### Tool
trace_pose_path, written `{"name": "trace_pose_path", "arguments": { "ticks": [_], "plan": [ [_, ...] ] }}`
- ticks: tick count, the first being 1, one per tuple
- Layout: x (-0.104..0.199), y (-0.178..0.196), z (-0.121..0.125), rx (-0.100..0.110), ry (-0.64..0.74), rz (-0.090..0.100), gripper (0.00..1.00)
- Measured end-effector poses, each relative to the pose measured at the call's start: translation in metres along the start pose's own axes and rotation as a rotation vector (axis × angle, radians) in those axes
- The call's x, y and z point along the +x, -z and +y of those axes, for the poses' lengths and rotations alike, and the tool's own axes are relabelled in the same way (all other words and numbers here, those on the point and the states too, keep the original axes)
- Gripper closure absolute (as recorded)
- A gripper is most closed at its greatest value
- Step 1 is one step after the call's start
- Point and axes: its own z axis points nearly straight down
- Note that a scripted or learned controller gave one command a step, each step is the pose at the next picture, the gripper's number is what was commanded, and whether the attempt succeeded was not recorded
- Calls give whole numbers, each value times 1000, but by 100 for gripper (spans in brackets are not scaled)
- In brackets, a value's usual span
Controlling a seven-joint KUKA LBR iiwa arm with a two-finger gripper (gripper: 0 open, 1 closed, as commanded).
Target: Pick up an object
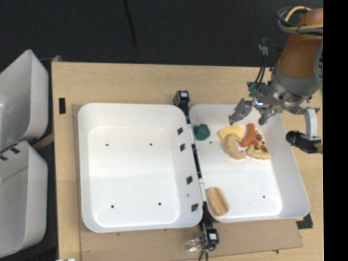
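Reaching in from the camera view's right, over the far edge of the right-hand bin (283,200), with the gripper (252,113) hanging just above that bin's upper rim and its two grey fingers (239,112) spread apart, nothing between them. Set just below the gripper, toward the near side of the right-hand bin, a small cluster of toy food: a yellow piece (229,131), a tan curved piece (235,147) touching it, an orange-red carrot-like piece (249,135) lying tilted across the top, and a pizza-slice piece (259,149) with dark and red specks at the cluster's right. Sitting apart from the cluster, near the right-hand bin's left wall and close to the divide, a small green lump (202,131). Lying alone in the near left corner of the right-hand bin, against the wall, a tan bread-like piece (217,200), well apart from the cluster and from the gripper. Lined up flush to the left of the right-hand bin, touching it along a shared edge with small black clips, the left-hand bin (87,200), white inside with a few dark dots on its floor. Rising behind the gripper, past the right-hand bin's far right corner, the orange band (296,56) above a grey wrist. Resting beneath both bins, a pale wooden bench (65,86), with white moulded shapes (22,162) standing off its left edge, far from the right-hand bin.
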Motion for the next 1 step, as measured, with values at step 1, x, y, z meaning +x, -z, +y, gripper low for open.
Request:
{"name": "trace_pose_path", "arguments": {
  "ticks": [1],
  "plan": [
    [-22,-115,31,3,-2,-1,0]
  ]
}}
